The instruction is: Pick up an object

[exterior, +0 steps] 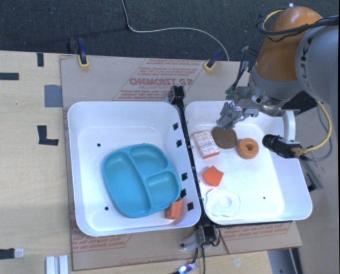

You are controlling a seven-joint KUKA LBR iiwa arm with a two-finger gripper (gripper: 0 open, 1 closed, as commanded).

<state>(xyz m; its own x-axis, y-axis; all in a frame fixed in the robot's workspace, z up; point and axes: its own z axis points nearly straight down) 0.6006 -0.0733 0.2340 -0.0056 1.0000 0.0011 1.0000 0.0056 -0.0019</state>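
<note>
I have the claw (228, 119) low over the brown disc (223, 136); I cannot tell its grip. Next: descend, clench.

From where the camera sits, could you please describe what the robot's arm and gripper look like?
The arm is grey and rounded, with an orange band above the wrist. Thin cables loop beside it, some yellowish. The gripper is small, grey metal, with a black cylinder mounted nearby.
</note>
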